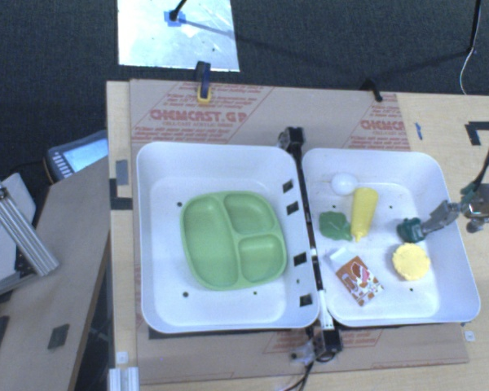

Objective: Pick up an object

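Nearest, at the front of the right bin (452,300), a small orange-and-white packet (359,279) lies flat, tilted, with a round yellow piece (411,261) just beside it to the right. Behind the yellow piece sits a dark green lump (409,230), and the gripper (428,224) reaches in from the right edge with its tip touching that lump; whether the tip is clenched or released cannot be told, nor whether the lump is between its fingers. Toward the middle of the bin, a leafy green piece (335,226) lies against a long yellow piece (363,213), and a white ball (343,184) rests just behind them. Nothing stands between the gripper and the dark lump. Across the divider, the left bin (159,169) holds a pale green sectioned plate (231,239). Farther back, a yellow clamp (204,88) grips the cardboard sheet (253,108), and a shiny square sheet (175,23) lies beyond on the dark floor.
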You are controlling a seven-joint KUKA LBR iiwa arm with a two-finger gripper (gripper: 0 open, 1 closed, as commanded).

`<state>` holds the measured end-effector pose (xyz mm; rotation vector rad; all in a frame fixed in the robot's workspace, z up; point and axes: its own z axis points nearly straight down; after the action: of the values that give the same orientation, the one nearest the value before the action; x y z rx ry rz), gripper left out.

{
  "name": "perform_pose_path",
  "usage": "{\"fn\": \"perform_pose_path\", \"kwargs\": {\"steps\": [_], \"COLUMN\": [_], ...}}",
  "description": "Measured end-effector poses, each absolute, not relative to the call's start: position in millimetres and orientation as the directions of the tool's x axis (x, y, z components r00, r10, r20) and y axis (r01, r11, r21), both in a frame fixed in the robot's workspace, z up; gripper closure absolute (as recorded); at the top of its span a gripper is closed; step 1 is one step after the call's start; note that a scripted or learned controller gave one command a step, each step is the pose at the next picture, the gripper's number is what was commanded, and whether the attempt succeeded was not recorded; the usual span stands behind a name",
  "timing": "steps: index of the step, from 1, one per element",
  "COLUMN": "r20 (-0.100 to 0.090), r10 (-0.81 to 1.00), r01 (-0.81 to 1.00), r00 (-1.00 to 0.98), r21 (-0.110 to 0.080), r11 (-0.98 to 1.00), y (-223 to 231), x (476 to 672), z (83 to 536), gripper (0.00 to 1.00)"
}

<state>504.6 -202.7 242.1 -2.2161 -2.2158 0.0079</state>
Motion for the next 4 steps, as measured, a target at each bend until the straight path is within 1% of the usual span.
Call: {"fn": "perform_pose_path", "kwargs": {"steps": [1,2,3,4], "r20": [-0.001,0.001,0.001,0.001], "r10": [1.0,1.0,1.0,1.0], "r01": [1.0,1.0,1.0,1.0], "r00": [-0.004,-0.002,-0.001,0.0], "r21": [0.001,-0.002,-0.002,-0.003], "r11": [0.004,0.002,0.001,0.0], "y": [-202,-194,-197,-197], "x": [507.2,510.4,516.1,515.7], "z": [248,202,142,89], "gripper": [0.0,0.0,0.0,0.0]}}
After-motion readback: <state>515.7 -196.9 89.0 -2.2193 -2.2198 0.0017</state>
